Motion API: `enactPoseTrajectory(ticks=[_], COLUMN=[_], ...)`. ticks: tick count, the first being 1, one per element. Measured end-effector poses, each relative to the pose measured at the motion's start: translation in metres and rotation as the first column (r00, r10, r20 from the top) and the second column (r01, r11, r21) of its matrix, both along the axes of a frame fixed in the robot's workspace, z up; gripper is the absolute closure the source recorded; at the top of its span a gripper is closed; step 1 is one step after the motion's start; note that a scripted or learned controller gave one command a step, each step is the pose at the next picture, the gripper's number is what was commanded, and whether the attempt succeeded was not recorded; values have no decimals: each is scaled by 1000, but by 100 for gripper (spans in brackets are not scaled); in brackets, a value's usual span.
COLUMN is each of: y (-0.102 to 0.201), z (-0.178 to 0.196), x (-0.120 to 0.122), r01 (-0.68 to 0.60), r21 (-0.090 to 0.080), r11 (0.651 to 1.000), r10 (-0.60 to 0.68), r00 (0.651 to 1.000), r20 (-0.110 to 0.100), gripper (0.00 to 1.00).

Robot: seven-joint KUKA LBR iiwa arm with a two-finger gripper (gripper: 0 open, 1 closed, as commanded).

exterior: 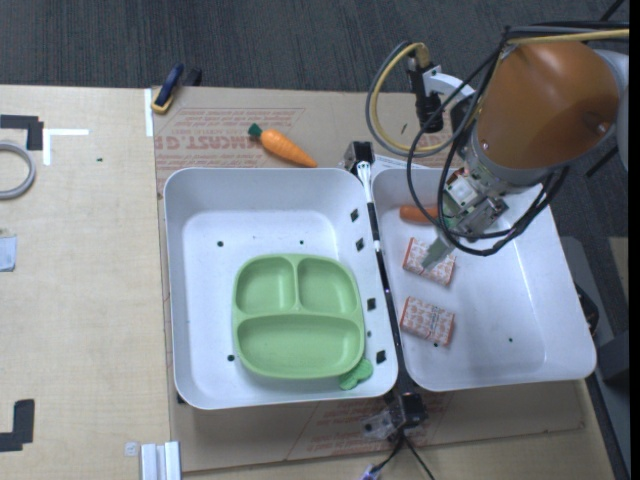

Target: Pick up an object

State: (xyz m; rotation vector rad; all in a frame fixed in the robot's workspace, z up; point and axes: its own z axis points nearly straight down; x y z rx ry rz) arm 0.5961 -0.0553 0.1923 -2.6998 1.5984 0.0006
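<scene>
Your claw (437, 258) sits right on the upper pink block (427, 261), reaching for a grasp; I cannot tell its state. Next, it needs to clench and lift.

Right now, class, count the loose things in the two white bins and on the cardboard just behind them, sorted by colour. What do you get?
Green: 1, the divided plate in the left bin.
Patterned pink: 2, the small packets in the right bin.
Orange: 2, the toy carrot behind the bins, and a partly hidden orange piece in the right bin.
Total: 5
</scene>
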Motion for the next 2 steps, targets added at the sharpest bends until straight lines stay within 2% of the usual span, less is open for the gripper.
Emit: enactPoseTrajectory(ticks=[1, 2], y=[56, 34], z=[23, 0], x=[-74, -90], r01=[-387, -678], r21=[-1, -2], r11=[922, 735], r10=[387, 678], r00=[922, 735], r20=[-2, -1], gripper=[0, 0])
